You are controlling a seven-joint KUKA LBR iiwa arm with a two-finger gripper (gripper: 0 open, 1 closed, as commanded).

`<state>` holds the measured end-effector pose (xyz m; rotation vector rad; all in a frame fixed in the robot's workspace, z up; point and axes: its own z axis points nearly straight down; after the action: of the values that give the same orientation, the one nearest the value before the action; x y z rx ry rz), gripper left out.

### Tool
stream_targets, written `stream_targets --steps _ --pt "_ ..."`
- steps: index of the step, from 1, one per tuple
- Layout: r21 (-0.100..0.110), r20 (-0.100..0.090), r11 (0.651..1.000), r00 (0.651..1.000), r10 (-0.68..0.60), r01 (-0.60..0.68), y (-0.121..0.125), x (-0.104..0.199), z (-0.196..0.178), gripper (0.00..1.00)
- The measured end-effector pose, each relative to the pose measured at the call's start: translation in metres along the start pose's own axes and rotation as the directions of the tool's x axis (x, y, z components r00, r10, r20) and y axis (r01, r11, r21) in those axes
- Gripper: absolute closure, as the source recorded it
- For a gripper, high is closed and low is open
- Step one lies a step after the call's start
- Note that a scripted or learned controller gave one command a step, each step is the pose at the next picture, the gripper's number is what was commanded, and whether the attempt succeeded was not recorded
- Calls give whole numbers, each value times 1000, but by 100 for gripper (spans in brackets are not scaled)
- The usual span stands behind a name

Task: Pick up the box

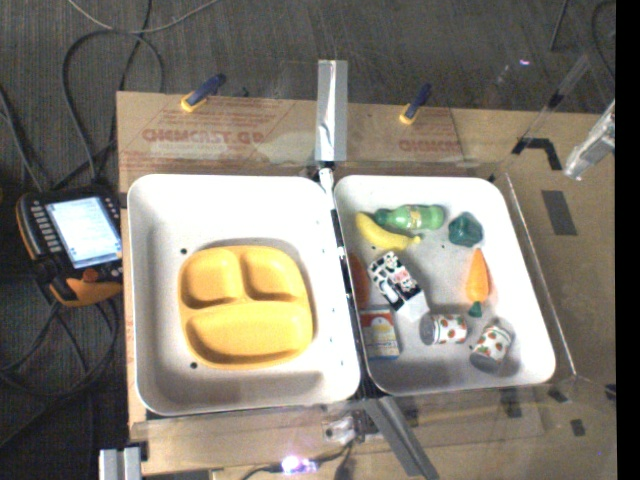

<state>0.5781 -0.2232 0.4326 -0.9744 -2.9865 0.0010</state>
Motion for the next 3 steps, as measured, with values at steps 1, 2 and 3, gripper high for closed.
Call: stream_targets --steps 1,2,3 --pt "0 -1 1000 1000 0 0 0 0 0 0" --pt "-1 0 938 938 -346 346 -20 41 89 0" --pt "-1 -2 992 992 -127 127 -47 66 194 0"
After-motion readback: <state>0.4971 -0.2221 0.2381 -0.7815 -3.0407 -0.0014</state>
